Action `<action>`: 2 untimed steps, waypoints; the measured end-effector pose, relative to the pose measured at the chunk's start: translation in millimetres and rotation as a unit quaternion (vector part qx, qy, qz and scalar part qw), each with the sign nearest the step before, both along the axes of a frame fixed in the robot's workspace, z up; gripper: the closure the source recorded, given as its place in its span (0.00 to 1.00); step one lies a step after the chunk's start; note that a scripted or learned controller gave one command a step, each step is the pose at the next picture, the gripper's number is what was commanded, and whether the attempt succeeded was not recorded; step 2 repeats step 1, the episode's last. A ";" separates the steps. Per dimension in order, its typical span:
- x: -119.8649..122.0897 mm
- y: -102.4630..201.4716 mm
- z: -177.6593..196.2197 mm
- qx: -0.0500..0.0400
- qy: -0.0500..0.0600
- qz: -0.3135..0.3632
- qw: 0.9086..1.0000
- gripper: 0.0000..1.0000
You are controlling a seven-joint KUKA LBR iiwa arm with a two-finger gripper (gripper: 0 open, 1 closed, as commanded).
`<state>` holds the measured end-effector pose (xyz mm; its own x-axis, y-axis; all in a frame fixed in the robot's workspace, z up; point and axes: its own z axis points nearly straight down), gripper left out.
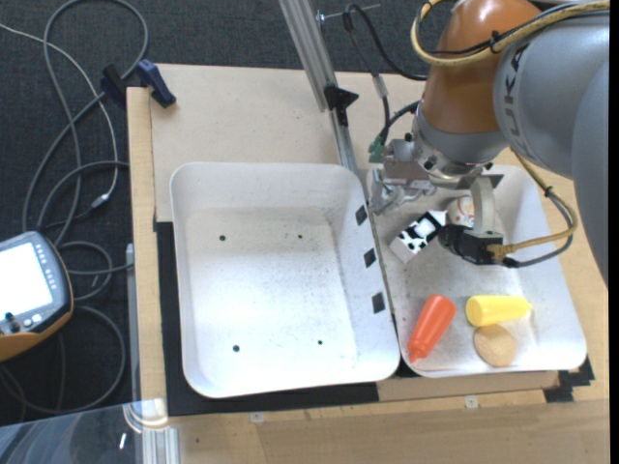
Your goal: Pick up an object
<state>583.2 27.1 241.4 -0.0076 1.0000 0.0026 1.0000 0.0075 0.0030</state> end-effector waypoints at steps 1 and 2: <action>17.7 45.4 5.8 0.000 0.000 -0.001 1.000 1.00; 17.7 45.4 5.8 0.000 0.000 -0.001 1.000 1.00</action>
